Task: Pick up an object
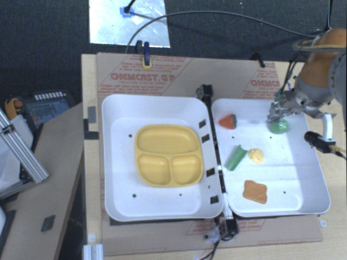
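At upper right, the gripper (280, 114) sits on a green object (279, 126) in the right bin (303, 205); its closure cannot be told.

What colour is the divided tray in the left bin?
Yellow: the divided tray, seen in the camera view.

Yellow tray (167, 155); white bins (116, 118); red-orange toy (228, 121); green pieces (236, 158); tan toast (255, 192).

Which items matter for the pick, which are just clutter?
Job: gripper, over a green object; other candidates in right bin: red piece, green piece, yellow ball, orange piece.
Clutter: yellow tray, left bin.
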Robot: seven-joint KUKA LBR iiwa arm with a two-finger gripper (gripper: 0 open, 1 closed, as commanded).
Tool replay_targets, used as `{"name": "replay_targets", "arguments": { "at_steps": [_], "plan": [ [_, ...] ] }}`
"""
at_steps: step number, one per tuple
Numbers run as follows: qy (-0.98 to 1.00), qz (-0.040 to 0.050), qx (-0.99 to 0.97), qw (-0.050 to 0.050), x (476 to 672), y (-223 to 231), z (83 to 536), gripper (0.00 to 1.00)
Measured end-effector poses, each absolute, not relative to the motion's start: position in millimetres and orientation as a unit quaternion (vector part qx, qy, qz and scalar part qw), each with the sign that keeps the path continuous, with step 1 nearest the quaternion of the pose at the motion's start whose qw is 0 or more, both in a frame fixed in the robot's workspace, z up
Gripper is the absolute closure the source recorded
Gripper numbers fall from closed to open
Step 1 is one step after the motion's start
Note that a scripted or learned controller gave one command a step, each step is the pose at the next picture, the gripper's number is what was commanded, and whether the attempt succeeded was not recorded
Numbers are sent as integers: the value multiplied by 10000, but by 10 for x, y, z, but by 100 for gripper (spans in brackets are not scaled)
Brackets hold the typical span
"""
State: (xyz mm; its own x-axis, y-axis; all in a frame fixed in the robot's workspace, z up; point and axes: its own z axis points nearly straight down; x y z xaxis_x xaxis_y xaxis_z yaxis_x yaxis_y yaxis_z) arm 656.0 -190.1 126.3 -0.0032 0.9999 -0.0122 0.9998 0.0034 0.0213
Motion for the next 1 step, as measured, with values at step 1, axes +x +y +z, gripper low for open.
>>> {"name": "replay_targets", "arguments": {
  "at_steps": [1],
  "plan": [
    [7088,16,7054,32,6648,-1959,1857,100]
  ]
}}
